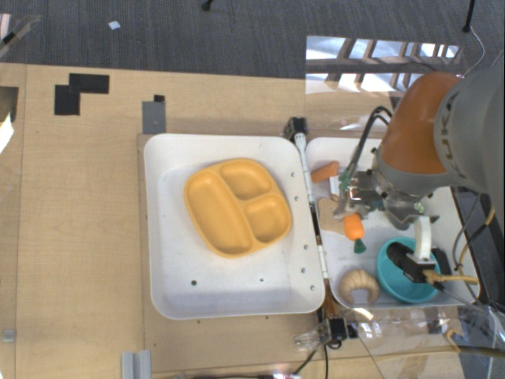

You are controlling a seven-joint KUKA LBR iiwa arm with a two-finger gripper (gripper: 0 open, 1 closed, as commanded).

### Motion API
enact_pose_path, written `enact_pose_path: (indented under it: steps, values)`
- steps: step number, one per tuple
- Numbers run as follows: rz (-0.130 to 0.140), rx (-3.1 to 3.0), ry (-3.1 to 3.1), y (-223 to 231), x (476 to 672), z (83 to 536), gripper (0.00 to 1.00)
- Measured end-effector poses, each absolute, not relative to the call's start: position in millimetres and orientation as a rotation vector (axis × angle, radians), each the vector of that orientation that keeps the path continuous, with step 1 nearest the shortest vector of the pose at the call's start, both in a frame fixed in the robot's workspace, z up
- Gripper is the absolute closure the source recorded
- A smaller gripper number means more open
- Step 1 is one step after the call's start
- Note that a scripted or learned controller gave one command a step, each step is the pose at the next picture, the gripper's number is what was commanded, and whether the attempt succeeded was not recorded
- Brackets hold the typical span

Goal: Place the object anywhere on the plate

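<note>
On the counter (79, 235), the left white bin (170, 290) holds a yellow plate (235, 206) with three compartments, lying at a slant near the bin's middle. The arm (442, 125) reaches over the right bin (450, 212), and its end effector (353, 205) hangs just above a toy carrot (354, 229), orange with a green tip pointing toward the near edge. Whether it is apart or clamped on the carrot cannot be told here. An orange sausage-like piece (324, 171) lies beyond the end effector; a tan bread-like piece (360, 283) and a teal bowl (394, 279) sit nearer the front.
</note>
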State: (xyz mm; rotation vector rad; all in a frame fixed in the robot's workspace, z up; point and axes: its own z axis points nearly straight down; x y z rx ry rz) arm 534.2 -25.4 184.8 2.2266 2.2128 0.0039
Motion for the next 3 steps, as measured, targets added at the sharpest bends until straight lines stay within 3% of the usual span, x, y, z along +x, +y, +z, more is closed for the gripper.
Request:
enact_pose_path:
  steps: [1, 2, 3]
  values:
    - [0.01, 2.266, 2.176, 53.7, 593.9, 184.3, 1.0]
    - [0.004, 2.27, 2.169, 48.3, 593.5, 184.8, 0.0]
    - [0.004, 2.27, 2.169, 48.3, 593.5, 184.8, 0.0]
